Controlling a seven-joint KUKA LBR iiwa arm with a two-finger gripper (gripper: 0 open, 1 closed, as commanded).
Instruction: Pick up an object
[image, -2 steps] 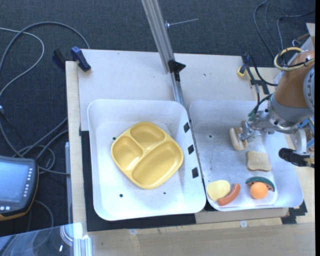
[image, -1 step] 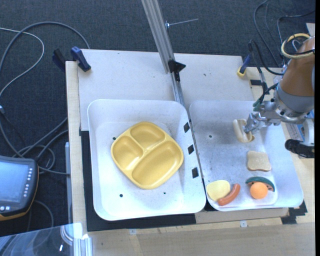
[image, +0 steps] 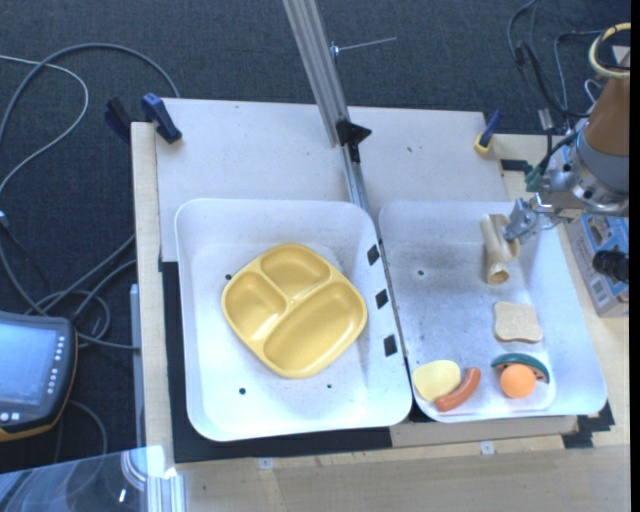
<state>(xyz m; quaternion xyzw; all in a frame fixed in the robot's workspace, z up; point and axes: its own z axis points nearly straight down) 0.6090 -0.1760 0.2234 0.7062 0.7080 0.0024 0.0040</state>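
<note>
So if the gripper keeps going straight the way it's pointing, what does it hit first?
Probably the tan cylinder. The gripper points left and down into the right bin, and the cylinder lies just beyond it, though depth is hard to judge from above.

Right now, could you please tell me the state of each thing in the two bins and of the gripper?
Yellow divided plate: upright, left bin.
Tan cylinder: lying on its side, right bin.
Bread slice: lying flat.
Orange ball: resting near the front edge.
Sausage: lying beside the yellow chip.
Gripper: above the cylinder, holding nothing visible.
</note>
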